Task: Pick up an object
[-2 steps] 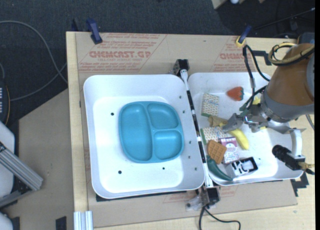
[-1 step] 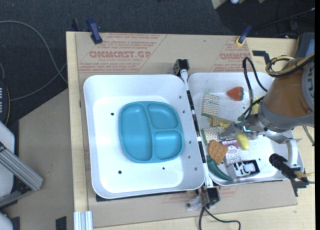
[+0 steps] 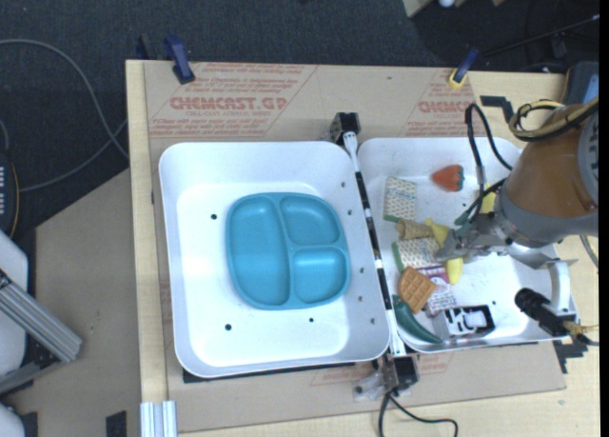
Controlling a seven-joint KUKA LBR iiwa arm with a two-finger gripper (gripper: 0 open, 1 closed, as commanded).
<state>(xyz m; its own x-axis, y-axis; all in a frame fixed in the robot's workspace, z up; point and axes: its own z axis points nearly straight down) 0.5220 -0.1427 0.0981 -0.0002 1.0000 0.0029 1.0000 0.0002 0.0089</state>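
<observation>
**A:** Where does your pincer stand, and why there?

**B:** My pincer [image 3: 463,243] hangs low over the right bin [image 3: 419,157], in the thick of the clutter; I judge that is because every loose thing worth picking lies heaped in that bin; whether the pincer is apart or together I cannot tell, since my wrist covers it from above.

**A:** What lies nearest?

**B:** A yellow piece [image 3: 439,232] sits just beside the pincer on the side away from my arm; a patterned packet [image 3: 401,199] lies beyond it, toward the far rim; an orange cracker-like square [image 3: 416,286] lies nearer the front rim; a red-orange object [image 3: 447,177] rests apart on the far side; any of these could be the thing to lift, and none can be seen gripped yet.

**A:** And the other bin?

**B:** The left bin [image 3: 190,188] is well away from the pincer, past the divide; it carries a blue divided plate [image 3: 287,249] set in its middle, probably as a place to receive things.

**A:** Any writing?

**B:** The brown board covering the worktop [image 3: 228,102] reads "CHEMCAST", printed in red beyond both bins; a black-and-white label [image 3: 469,319] lies near the front rim, its print too small to read.
</observation>
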